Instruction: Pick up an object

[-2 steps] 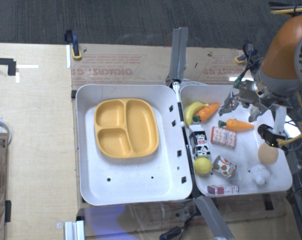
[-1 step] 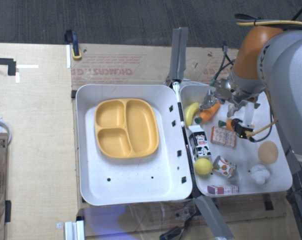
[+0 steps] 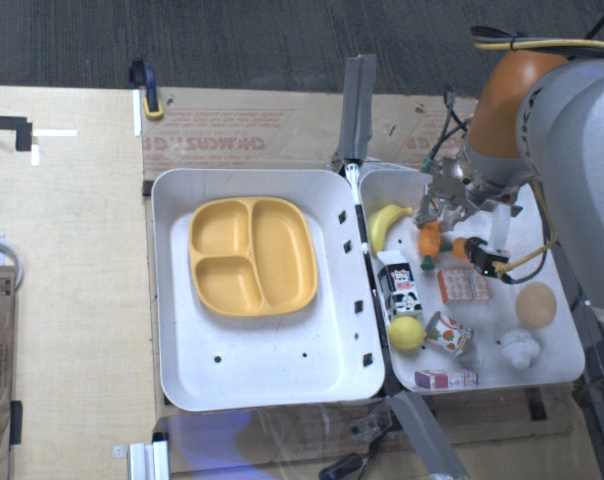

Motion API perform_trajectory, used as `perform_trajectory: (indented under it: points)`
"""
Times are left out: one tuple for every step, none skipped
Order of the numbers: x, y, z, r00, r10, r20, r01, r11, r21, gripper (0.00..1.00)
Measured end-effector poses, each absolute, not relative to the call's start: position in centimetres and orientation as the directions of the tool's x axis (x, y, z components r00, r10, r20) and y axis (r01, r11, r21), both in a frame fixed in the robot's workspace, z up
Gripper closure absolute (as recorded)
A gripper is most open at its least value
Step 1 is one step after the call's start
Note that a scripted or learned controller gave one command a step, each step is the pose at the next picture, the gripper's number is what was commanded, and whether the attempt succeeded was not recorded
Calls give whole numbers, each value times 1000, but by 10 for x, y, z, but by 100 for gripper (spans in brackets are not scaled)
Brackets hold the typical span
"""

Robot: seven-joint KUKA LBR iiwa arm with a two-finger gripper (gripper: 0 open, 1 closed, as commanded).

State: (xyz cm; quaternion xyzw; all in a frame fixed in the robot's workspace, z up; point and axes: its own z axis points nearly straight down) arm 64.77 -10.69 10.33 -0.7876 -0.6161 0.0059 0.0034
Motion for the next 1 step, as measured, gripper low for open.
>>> perform_trajectory:
  points:
    - [651, -102, 269, 117, 993, -3, 993, -117, -6, 100]
